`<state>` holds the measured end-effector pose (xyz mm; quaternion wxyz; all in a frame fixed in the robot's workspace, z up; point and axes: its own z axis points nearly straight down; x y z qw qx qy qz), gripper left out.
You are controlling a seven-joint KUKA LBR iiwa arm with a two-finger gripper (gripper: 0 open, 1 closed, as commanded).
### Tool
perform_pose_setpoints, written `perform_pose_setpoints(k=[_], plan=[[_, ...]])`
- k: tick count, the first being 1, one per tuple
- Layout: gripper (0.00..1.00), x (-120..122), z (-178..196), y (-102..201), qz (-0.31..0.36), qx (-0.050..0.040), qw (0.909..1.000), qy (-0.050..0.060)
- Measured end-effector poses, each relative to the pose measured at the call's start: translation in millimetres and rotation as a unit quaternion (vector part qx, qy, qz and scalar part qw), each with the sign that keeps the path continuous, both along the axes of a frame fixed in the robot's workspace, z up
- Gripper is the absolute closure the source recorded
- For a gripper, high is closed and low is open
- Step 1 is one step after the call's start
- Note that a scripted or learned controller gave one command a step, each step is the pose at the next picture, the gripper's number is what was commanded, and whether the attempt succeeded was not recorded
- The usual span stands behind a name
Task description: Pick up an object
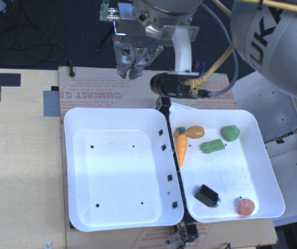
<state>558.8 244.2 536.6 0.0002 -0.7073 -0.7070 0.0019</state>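
Gripper [133, 69] hangs above the cardboard, beyond the left bin's [76, 119] far rim, fingers drawn together on nothing; right bin [265, 149] holds a toy carrot [180, 148] against the divider, beside it an orange piece [194, 132], green pieces, black block [207, 195], pink ball [245, 207].

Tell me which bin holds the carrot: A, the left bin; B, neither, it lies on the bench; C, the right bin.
C: the carrot lies inside the right bin, close along its left wall, beside the divide from the left bin.
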Motion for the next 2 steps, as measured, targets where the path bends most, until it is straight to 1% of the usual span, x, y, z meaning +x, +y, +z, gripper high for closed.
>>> perform_pose_setpoints(k=[1,2], plan=[[1.0,-44.8,0.6,-1.0,0.001,0.0,1.0,0.002],[1.0,-84.6,-13.2,-1.2,0.001,-0.0002,1.0,0.002]])
